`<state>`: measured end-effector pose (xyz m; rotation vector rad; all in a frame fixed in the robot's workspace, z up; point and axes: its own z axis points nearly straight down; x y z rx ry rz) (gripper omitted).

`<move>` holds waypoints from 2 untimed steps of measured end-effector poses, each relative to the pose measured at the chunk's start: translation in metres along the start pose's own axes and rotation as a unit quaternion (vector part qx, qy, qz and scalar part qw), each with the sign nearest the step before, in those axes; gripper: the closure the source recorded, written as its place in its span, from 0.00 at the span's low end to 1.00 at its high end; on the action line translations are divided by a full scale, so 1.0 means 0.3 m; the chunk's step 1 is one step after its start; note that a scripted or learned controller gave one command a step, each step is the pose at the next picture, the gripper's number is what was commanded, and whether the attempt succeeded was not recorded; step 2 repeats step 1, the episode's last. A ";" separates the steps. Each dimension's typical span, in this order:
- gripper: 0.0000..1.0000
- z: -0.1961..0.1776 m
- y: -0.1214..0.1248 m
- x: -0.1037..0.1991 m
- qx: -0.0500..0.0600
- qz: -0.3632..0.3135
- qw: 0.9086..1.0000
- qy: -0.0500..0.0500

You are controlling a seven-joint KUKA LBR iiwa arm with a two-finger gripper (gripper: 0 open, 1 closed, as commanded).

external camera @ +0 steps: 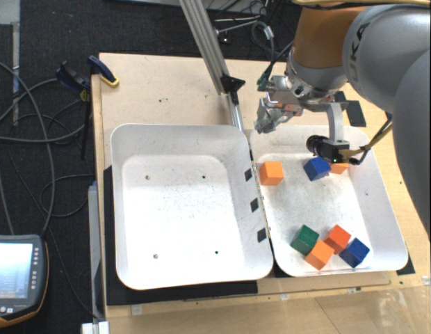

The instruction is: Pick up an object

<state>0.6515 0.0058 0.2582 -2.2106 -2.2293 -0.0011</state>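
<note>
My gripper (270, 120) hangs over the far left corner of the right bin (382, 207), above the bin floor. An orange cube (271, 172) lies just in front of it, apart from it. A blue cube (316, 168) sits further right, beside a small orange block (338, 167) partly hidden by a black part of the wrist. Near the bin's front edge a green cube (305, 239), two orange cubes (337, 237) (319, 255) and a second blue cube (354, 252) lie clustered together.
The left bin (132, 186) sits beside the right one, with a ridge and black tabs (254, 204) between them. A slanted metal rail (208, 47) runs down to the bins' far junction, close to the gripper. Cables and a pendant lie left of the bench.
</note>
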 end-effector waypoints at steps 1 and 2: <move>1.00 0.032 -0.038 0.140 0.001 0.001 1.000 -0.001; 1.00 0.032 -0.038 0.140 0.001 0.001 1.000 -0.001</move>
